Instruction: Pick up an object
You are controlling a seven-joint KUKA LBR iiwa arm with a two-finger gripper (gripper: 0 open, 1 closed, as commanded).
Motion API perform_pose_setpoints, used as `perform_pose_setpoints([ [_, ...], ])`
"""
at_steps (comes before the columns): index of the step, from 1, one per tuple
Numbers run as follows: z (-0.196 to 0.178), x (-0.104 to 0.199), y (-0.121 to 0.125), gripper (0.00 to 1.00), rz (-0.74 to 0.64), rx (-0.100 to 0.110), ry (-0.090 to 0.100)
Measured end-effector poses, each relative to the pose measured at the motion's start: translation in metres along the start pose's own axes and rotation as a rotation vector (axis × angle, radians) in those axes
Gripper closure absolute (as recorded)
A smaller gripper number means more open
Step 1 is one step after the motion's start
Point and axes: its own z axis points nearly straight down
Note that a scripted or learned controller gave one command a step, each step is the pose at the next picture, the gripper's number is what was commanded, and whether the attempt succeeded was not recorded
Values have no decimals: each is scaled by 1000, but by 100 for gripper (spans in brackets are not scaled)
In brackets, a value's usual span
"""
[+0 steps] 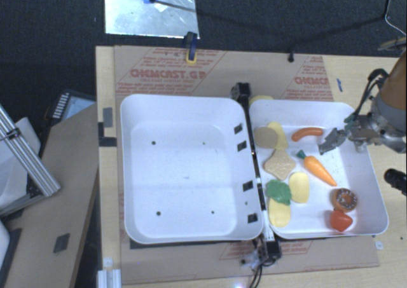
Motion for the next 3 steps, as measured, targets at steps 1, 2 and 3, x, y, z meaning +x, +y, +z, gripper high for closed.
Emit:
perform_pose_setpoints([
  [1, 111, 66, 61, 0, -9, 1, 3],
  [2, 116, 46, 21, 0, 4, -8, 0],
  [3, 115, 24, -39, 0, 5, -10, -1],
])
